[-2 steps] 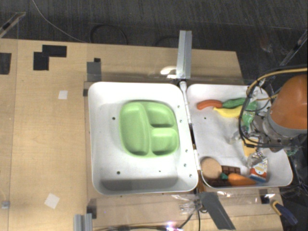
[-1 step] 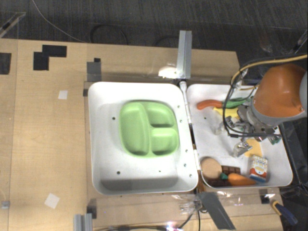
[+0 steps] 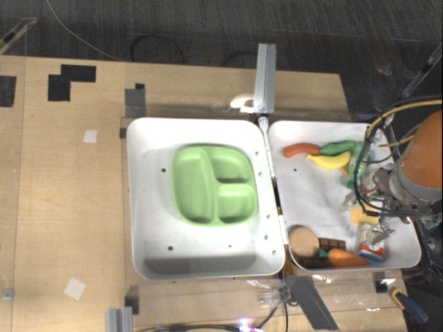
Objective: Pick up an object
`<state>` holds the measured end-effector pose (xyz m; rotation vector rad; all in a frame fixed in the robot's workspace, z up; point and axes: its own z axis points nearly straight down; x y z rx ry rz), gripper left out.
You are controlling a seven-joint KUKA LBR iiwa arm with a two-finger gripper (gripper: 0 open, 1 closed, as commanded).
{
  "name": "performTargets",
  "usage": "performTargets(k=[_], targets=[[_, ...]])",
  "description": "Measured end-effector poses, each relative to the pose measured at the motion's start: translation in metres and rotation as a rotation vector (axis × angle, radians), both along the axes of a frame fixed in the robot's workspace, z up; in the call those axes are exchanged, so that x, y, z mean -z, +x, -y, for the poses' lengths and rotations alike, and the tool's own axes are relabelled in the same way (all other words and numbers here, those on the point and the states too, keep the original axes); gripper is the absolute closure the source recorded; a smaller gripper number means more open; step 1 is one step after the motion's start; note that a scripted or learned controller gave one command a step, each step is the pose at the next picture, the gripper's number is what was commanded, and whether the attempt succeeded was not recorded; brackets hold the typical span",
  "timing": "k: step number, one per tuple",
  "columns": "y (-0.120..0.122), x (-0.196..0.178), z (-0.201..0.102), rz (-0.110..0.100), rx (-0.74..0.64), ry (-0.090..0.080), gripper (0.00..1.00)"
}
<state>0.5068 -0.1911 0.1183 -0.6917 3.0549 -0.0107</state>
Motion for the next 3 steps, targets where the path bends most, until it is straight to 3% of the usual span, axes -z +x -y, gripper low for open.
performTargets(k=[1, 2, 3], targets=[[-0.002, 0.024, 0.004, 0.005, -0.093, 0.000, 0.00], [0.024, 0.027, -0.093, 0.012, -0.153, 0.003, 0.00], [0.041, 0.014, -0.029, -0.001, -0.514, -0.002, 0.00]])
